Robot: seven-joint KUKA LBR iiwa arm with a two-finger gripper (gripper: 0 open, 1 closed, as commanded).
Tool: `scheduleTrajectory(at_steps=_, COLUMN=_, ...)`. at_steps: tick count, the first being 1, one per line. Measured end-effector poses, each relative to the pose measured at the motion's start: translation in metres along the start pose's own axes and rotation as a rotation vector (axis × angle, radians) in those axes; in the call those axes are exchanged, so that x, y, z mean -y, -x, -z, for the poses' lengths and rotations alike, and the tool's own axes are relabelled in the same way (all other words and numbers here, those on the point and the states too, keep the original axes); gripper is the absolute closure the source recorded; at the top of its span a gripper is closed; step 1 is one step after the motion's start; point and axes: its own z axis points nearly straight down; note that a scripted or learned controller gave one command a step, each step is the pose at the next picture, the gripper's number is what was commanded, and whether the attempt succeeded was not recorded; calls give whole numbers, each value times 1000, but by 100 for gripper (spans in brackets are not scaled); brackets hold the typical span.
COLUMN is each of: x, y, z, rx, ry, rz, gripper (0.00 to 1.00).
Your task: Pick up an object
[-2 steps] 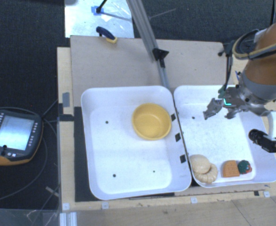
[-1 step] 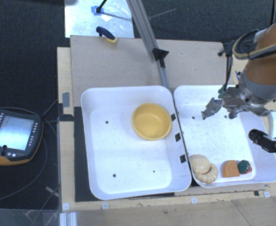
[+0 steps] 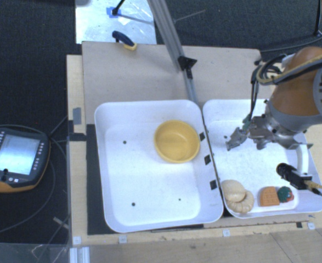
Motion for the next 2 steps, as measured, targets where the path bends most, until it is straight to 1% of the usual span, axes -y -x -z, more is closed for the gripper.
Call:
scheduleTrajectory(at_steps=1, x=3, y=0, z=-62, rx=0, ry=0, rz=0, gripper=0)
scheduleTrajectory(at_steps=2, x=3, y=0, z=-97, rx=0, ry=3, rz=0, gripper=0)
